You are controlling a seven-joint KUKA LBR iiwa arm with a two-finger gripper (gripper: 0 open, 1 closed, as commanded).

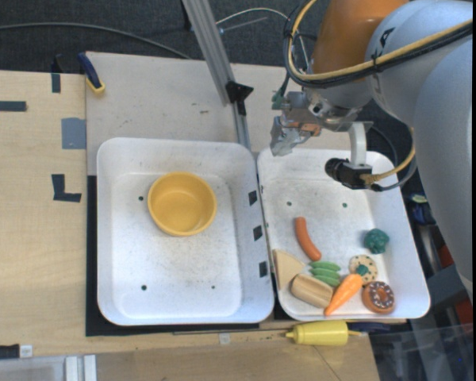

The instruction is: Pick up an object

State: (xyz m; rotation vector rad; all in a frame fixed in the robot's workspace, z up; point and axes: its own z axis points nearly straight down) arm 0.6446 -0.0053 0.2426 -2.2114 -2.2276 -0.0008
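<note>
The arm enters from the right, with its orange band at the top of the view. The claw (285,143) hangs above the far left corner of the right bin (404,236), near the divide between the two bins. Whether the claw is released or clenched cannot be told from this angle; nothing is seen between its tips.

All positions below are given relative to the right bin.

- Sausage (307,238): inside, at the centre, lying at a slant.
- Green broccoli piece (376,240): inside, near the right wall.
- Cluster at the near end, inside: a tan wedge (283,265), a bread roll (311,290), a green pea pod (327,272), a carrot (345,290), a small round biscuit (363,266) and a chocolate doughnut (378,296). The carrot lies between the bread roll and the doughnut.
- Yellow bottle (320,333): outside, on the counter (32,236), just beside the near wall.
- Left bin (111,292): adjacent on the left; it holds a yellow bowl (182,203), upright.
</note>
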